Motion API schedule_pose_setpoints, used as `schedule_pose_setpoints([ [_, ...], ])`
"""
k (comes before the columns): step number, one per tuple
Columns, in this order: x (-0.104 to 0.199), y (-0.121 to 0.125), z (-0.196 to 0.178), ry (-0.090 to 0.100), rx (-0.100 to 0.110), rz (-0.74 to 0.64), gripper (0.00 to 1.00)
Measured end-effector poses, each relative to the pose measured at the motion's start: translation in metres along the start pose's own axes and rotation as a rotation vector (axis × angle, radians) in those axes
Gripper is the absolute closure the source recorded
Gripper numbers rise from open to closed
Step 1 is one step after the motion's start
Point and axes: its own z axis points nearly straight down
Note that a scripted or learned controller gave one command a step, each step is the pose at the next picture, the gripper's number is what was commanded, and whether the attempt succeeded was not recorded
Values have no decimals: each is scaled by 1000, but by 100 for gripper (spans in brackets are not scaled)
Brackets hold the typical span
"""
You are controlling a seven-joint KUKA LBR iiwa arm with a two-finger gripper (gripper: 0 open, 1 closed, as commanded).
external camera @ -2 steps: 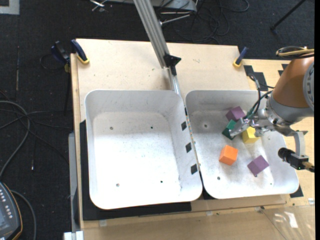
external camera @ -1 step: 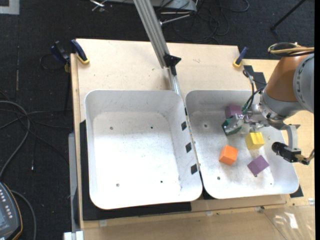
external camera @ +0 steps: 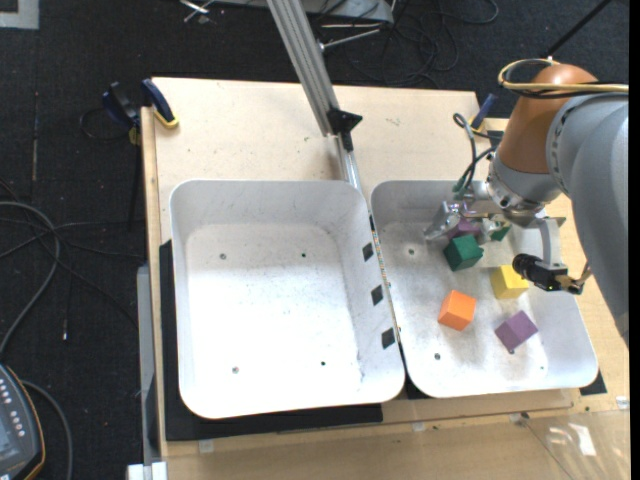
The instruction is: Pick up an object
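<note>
I've got the gripper (external camera: pixel 462 223) low in the right bin (external camera: pixel 560 373), right at the top of the green block (external camera: pixel 463 253); I can't tell how the jaws stand from here. Looks like the reach-and-grasp step. Orange block (external camera: pixel 457 309), yellow block (external camera: pixel 508 282), purple block (external camera: pixel 516 330) lie nearby. Next I'd want a firm close on green, then a straight lift

Two white bins (external camera: pixel 270 298) (external camera: pixel 560 363): smooth plastic, a bit scuffed. Bench (external camera: pixel 250 128): pale matt wood. Silver rail (external camera: pixel 300 53), top middle: shiny metal. Floor (external camera: pixel 70 268): dark rough carpet.
</note>
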Motion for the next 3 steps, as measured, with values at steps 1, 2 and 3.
schedule_pose_setpoints([
  [1, 11, -39, 2, 3, -5, 4, 0],
  [2, 11, -38, -8, 2, -9, 3, 100],
  [3, 87, -32, -103, 5, -16, -6, 100],
])
